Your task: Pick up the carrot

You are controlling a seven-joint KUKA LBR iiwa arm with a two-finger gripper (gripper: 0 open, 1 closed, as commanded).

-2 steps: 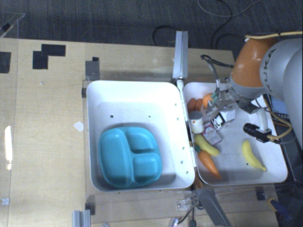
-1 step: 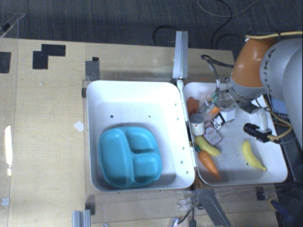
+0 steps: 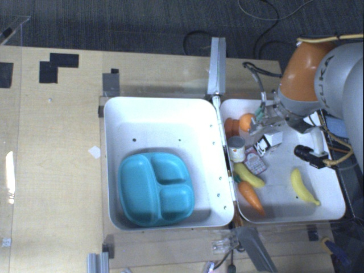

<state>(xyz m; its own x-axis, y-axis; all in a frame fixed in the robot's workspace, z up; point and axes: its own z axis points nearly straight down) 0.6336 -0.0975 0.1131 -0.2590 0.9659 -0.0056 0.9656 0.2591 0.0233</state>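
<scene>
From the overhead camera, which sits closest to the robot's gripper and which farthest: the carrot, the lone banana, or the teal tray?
1. Carrot, front left corner of the right bin, nearest the gripper.
2. Banana, right side of that bin, about as near; too close to call.
3. Teal tray, left bin, farthest.

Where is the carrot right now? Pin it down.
The carrot lies in the right bin, at its near-left corner against the wall dividing the two bins, just below a small yellow banana-like piece.
</scene>
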